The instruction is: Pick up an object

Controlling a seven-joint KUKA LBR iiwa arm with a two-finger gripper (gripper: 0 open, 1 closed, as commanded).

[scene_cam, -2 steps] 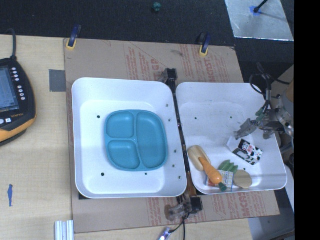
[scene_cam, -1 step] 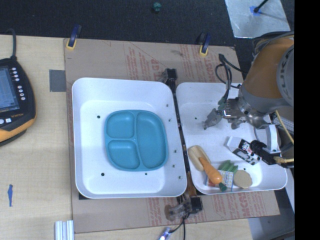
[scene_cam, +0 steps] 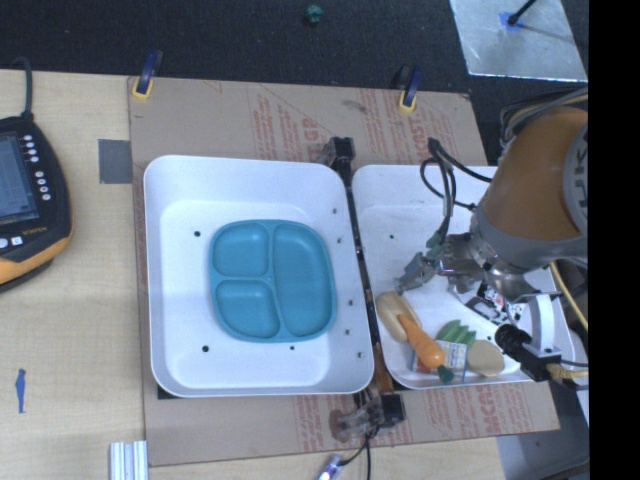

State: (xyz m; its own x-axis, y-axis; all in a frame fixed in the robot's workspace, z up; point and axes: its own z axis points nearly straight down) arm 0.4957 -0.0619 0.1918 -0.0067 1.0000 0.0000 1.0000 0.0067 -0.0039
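at the far left edge of the bench lies a black and orange handheld controller (scene_cam: 25,203), on the wood and well apart from the bins. next comes the left bin (scene_cam: 170,268), and in it a blue divided plate (scene_cam: 272,279) lies flat near the middle, three compartments facing up. just right of it, touching along the long edge, is the right bin (scene_cam: 390,203). near its front left corner a wooden-looking brush with an orange handle (scene_cam: 412,330) lies on a slant, and beside that a green packet (scene_cam: 457,334) and a pale rounded piece (scene_cam: 487,358) rest close to the front wall. my gripper (scene_cam: 425,268) hangs over the middle of this bin, just above the brush end. whether my fingers are spread or closed i cannot tell, and i see nothing between them. my grey arm with its orange band (scene_cam: 535,183) covers the bin's right side.
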